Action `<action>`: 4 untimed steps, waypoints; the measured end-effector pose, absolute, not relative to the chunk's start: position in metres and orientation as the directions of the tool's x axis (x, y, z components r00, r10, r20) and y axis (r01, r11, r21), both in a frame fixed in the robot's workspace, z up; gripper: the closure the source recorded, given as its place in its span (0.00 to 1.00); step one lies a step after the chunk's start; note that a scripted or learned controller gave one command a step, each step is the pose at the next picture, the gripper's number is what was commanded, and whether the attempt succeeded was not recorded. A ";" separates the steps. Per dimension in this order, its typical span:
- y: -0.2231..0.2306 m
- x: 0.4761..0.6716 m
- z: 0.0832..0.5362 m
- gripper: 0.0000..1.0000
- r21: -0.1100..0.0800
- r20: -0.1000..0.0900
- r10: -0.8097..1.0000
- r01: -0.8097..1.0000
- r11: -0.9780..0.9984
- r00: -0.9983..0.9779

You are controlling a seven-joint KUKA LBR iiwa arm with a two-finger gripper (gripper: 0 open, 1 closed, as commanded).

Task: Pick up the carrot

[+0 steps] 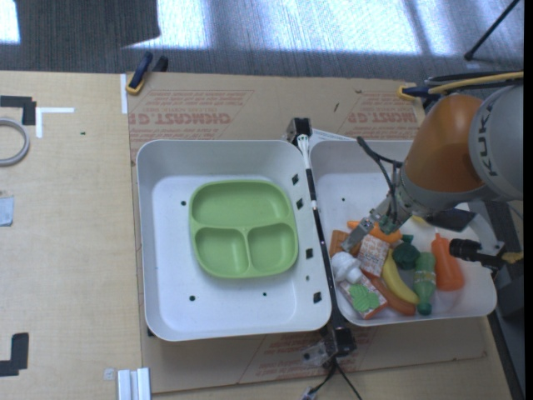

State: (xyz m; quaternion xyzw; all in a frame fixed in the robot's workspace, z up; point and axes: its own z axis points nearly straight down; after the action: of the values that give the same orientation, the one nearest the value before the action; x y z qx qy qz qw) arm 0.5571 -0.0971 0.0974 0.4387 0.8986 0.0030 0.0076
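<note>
On the left, the light-green three-compartment plastic plate (244, 228) is lying in the left shallow white bin (158, 248), playing no part in the job. Moving right, the right shallow white bin (350, 169) is holding a heap of toy food: a small white bottle (345, 266), a yellow plastic banana (398, 280), a green toy vegetable (425, 282), and, at the far right of the heap, the orange tapered plastic carrot (447, 267), lying near the bin's right wall. The arm is reaching in from the right, and the end effector (375, 227) is sitting low over the left of the heap, beside an orange-and-white packet (375, 255); whether it is open or closed cannot be told here. The step in hand looks like the approach. The next move probably calls for shifting right, onto the carrot.
</note>
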 end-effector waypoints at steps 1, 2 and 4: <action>-0.097 0.557 0.097 0.00 0.012 -0.011 0.789 0.788 0.615 -0.615; -0.097 0.557 0.097 0.00 0.012 -0.011 0.789 0.788 0.615 -0.615; -0.100 0.562 0.095 0.00 0.003 -0.001 0.875 0.875 0.484 -0.484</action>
State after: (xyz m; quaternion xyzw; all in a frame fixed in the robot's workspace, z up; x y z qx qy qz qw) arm 0.5617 -0.0999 0.0954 0.5078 0.8615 0.0009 0.0011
